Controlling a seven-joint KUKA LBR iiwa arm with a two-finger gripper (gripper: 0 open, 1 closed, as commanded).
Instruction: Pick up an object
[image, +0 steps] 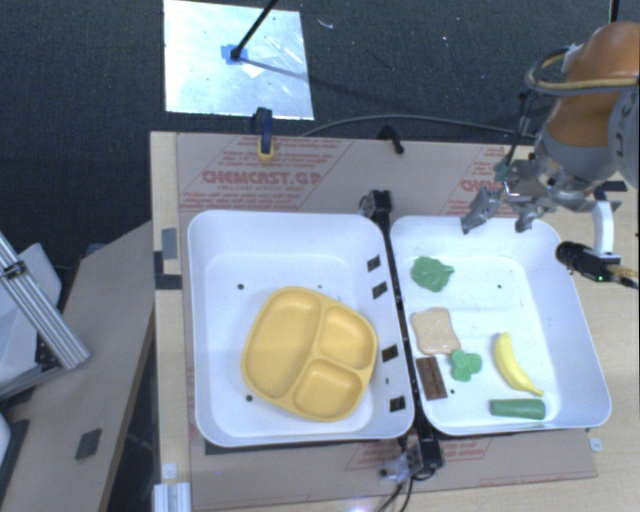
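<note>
Pincer (497, 210) sits at 2 o'clock in the camera view, above the far rim of the right bin (585, 345). Fingers (478, 213) spread apart, nothing between them. One finger points toward 9 o'clock, the other hangs near the bin's far wall. Grey wrist and orange band rise behind it toward the upper right corner.

Right bin holds the loose things, all lying flat on its floor. Green leaf (432, 273) at the bin's 11 o'clock, nearest the pincer but apart from it. Toast (435, 330) near the left wall, about centre height. Brown bar (431, 377) just below the toast at 7 o'clock, close against the divider. Broccoli (465, 364) just right of the toast's lower corner, touching or nearly so. Banana (514, 364) at 4 o'clock, tilted, tip toward the near rim. Green pod (517, 408) at 5 o'clock, lying sideways just below the banana.

Left bin (222, 262) carries a yellow tray (309, 352) with three compartments, set toward its 5 o'clock corner.

Both bins rest on a cardboard sheet (300, 170) printed in red, on the desk (110, 330). Blue and yellow clamp (264, 133) grips the sheet's far edge at 11 o'clock. Black cable (420, 122) arcs across the sheet's far side.
</note>
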